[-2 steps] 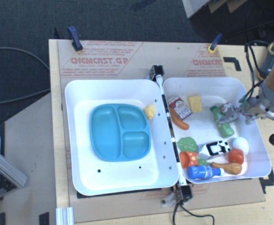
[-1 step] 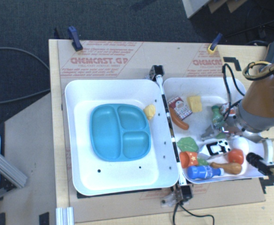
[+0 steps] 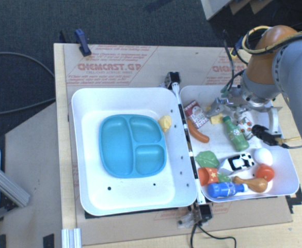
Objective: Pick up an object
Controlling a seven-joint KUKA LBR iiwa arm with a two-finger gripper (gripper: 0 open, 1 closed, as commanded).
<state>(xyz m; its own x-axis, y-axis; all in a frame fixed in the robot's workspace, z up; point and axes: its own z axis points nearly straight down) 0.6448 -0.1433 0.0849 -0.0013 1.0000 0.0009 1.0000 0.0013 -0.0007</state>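
Note:
My gripper (image 3: 224,106) hangs over the back of the right bin (image 3: 290,161), below the grey arm with its orange band (image 3: 274,37). Just under and in front of it lies a green bottle (image 3: 234,133). To its left are a red-and-white packet (image 3: 194,110) and a hot dog (image 3: 197,130). Nearer the front lie a green leaf (image 3: 206,159), a black-and-white piece (image 3: 241,162), a white egg (image 3: 263,155), a red tomato (image 3: 265,171), a brown drumstick (image 3: 254,183), a blue bottle (image 3: 223,190) and an orange pepper (image 3: 204,176).
The left bin (image 3: 89,185) holds a blue divided plate (image 3: 132,144) and a small yellow piece (image 3: 165,122) by its right wall. Both bins rest on a cardboard-covered bench (image 3: 114,66). A blue clamp (image 3: 82,41) sits at the bench's back left corner.

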